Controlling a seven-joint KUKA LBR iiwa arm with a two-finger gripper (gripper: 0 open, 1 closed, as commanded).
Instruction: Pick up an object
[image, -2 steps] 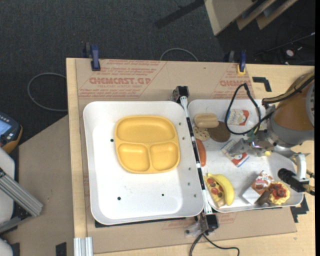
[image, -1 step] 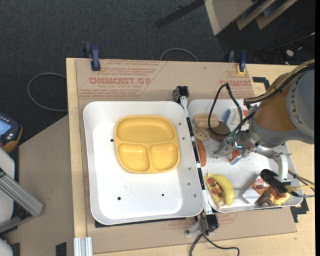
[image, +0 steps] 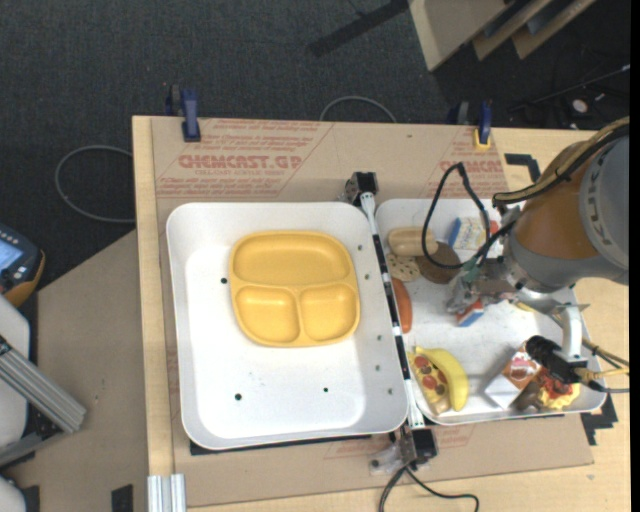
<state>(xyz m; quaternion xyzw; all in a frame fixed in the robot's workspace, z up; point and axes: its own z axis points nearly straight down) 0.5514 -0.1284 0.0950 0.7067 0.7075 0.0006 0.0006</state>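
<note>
From above, the worktop carries two white bins side by side. The left bin holds a yellow divided plate, three compartments, lying flat. The right bin is crowded: a banana near its front edge just beside a pizza slice toy, a hot dog along the left wall, a bread roll at the back, and a red-and-yellow item at the front right corner (too jumbled to name). The arm reaches in over this bin, its gripper low among the objects; whether it is apart or together cannot be told.
</note>
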